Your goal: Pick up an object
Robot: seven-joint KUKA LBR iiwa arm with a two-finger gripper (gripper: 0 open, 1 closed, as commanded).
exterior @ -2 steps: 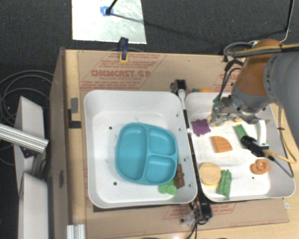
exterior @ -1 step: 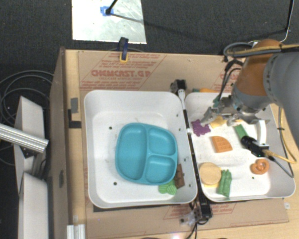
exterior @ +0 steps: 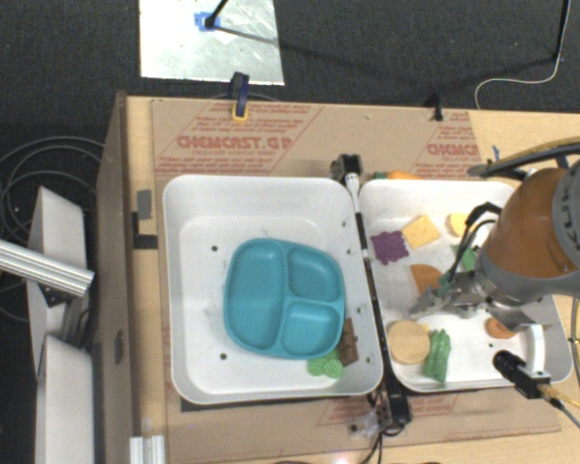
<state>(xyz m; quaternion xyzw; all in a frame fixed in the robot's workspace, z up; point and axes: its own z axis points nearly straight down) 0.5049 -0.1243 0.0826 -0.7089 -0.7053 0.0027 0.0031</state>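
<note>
The counter [exterior: 271,133] is a brown board printed with red lettering, and it carries two shallow white bins side by side. The left bin [exterior: 193,220] holds a teal divided plate [exterior: 282,296] with three compartments, its long axis slanting from the bin's far-left corner toward the near-right corner. A small green piece [exterior: 323,364] and a brown piece [exterior: 349,345] lie against the plate's near-right edge, close to the bin's near-right corner.

The arm [exterior: 536,240], grey with an orange band, reaches over the right bin [exterior: 406,193] from the right side and covers much of it. Its end effector [exterior: 443,293] hangs low near the bin's middle, just beside an orange-brown piece [exterior: 426,276]; whether it is clenched or released cannot be told, and nothing is seen grasped.

In the right bin, a tan round disc [exterior: 408,341] lies near the near-left corner, with a green toy [exterior: 437,354] touching its right side, its long axis running from far edge to near edge. A purple piece [exterior: 390,247] sits by the left wall, a yellow block [exterior: 421,231] just beyond it, tilted, and a pale round piece [exterior: 455,224] lies farther right.
</note>
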